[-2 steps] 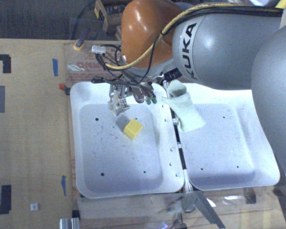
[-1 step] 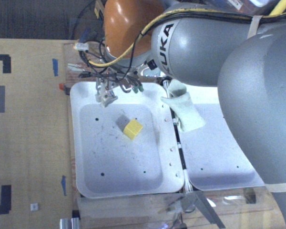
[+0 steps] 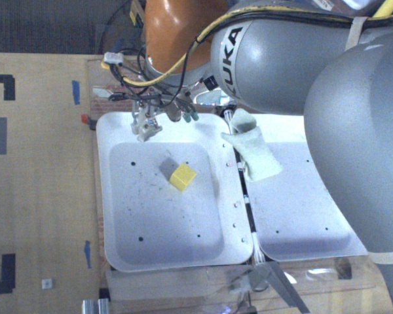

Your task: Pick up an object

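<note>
So nearest the camera there's just the bench (image 3: 39, 175) edge, with some metal bracket bits poking out below where the two bins meet. The wooden top runs off to the left with a few black corner marks and bits of blue tape on it.

Left bin (image 3: 118, 241) is where the action is. A small yellow block (image 3: 183, 176) sits a little above the bin's middle, tilted so its corners point up and down, with a grey shadow just to its upper left. Nothing is touching it. The bin floor looks scuffed, with a few dark dots.

Right bin (image 3: 301, 221) sits flush against the left one. A pale greenish cloth (image 3: 254, 150) lies crumpled at its far left corner, draped against the seam between the bins.

Further back, the gripper (image 3: 146, 126) hangs over the far edge of the left bin, well apart from the block. Its fingers look close together with nothing between them. Behind it, cables, the orange band (image 3: 177, 25) and the big grey arm (image 3: 301, 51) come in from the right.
</note>
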### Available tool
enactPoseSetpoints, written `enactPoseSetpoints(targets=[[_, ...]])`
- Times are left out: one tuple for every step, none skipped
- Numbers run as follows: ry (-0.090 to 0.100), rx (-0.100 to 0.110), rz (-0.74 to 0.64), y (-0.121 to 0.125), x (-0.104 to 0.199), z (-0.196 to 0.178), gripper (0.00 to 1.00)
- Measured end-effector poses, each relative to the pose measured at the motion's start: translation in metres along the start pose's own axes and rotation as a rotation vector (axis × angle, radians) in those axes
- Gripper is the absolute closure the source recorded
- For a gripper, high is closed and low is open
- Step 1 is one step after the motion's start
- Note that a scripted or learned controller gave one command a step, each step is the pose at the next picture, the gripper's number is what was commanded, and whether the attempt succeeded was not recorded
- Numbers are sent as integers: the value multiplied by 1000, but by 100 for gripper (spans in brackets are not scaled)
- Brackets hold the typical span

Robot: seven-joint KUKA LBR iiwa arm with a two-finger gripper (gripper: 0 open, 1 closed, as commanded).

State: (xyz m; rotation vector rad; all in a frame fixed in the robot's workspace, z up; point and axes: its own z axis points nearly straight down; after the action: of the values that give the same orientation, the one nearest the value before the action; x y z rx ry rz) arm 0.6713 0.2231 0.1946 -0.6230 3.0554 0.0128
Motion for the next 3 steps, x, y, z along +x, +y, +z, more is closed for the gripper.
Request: enactPoseSetpoints(targets=[[11, 1, -144, 5, 2, 5, 100], [-2, 0, -141, 5, -1, -8, 100], [-16, -1, -136, 4, -4, -22, 100]])
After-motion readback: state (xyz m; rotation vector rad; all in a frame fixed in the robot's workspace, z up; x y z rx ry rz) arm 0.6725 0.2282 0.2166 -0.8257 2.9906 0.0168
